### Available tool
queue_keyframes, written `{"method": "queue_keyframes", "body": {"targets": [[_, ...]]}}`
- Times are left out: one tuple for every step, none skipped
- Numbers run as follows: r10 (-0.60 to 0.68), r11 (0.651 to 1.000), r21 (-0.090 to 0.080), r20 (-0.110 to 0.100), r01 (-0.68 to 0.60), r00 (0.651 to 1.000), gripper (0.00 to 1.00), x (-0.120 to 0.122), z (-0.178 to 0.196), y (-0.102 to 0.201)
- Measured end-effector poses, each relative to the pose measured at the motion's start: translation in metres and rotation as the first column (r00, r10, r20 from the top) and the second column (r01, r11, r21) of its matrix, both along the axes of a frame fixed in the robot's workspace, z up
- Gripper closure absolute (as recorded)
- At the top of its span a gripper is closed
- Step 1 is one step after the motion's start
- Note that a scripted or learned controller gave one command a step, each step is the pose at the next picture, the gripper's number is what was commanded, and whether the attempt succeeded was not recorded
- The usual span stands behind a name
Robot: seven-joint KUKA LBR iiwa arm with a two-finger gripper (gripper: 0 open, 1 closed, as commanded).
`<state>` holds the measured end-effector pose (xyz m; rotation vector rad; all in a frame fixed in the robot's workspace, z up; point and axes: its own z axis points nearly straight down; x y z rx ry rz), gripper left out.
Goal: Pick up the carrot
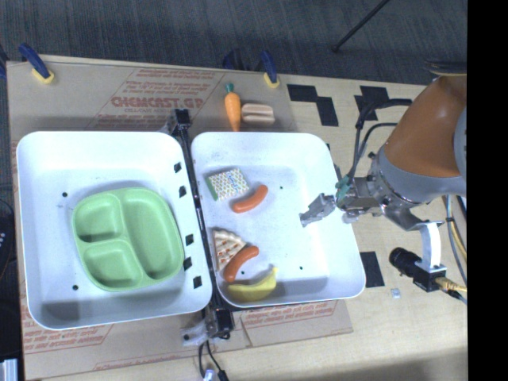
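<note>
Small orange toy carrot with green top [232,109] outside both bins, upright on the cardboard at 12 o'clock of the right white bin [337,182], touching or just beside a tan-and-pink layered sandwich-like block [258,114] at its 3 o'clock. Grey two-finger gripper [315,211] low over the right bin's 3 o'clock side, nothing between the fingers; how far apart they stand cannot be told. Step in hand, judged: travel toward 11 o'clock, clear of the bin's far rim, then descent over the carrot's body with the grip across its narrow width, away from the block. In the right bin: green-and-white patterned square [228,182], orange-red sausage [249,199], waffle-like wedge [226,247], second sausage [240,261], yellow banana [255,286]. Green three-part plastic plate [125,236] in the left white bin [40,167]. Blue clamp [269,68] near the carrot at 1 o'clock, a possible snag.
</note>
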<state>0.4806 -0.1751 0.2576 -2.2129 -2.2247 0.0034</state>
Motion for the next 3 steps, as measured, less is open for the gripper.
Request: {"method": "queue_keyframes", "body": {"targets": [[-0.172, 0.985, 0.0, -0.003, 0.172, 0.985, 0.0, 0.007, -0.14, 0.043], [-0.169, 0.986, 0.0, -0.004, 0.169, 0.986, 1.0, 0.007, -0.13, 0.043], [-0.007, 1.0, -0.001, 0.003, 0.007, 1.0, 1.0, -0.004, -0.097, -0.012]]}}
